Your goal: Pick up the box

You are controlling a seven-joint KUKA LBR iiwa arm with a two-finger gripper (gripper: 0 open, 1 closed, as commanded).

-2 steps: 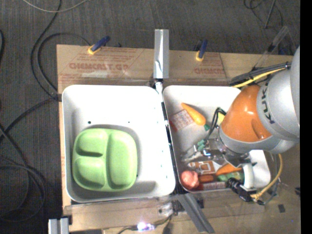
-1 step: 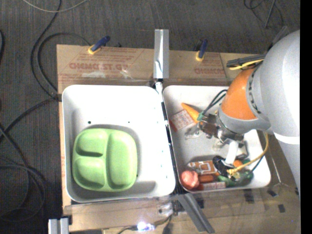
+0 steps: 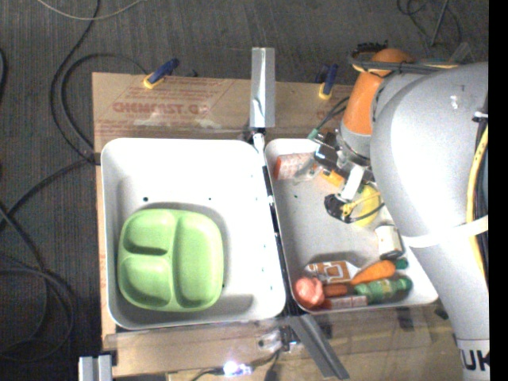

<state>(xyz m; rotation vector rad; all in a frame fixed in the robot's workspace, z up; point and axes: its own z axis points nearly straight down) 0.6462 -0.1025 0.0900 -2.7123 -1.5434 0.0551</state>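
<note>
A small red and white box (image 3: 289,165) lies in the far left corner of the right bin (image 3: 305,228). My gripper (image 3: 326,151) hangs low over the far end of that bin, just right of the box and close to it. The grey arm with its orange band (image 3: 363,105) comes in from the right and covers the bin's right side. I see nothing held in the gripper.
A green divided plate (image 3: 171,257) sits in the left bin (image 3: 182,161). At the right bin's near end lie a red round fruit (image 3: 309,291), an orange and white packet (image 3: 334,271), a carrot (image 3: 373,272) and a green bottle (image 3: 384,288).
</note>
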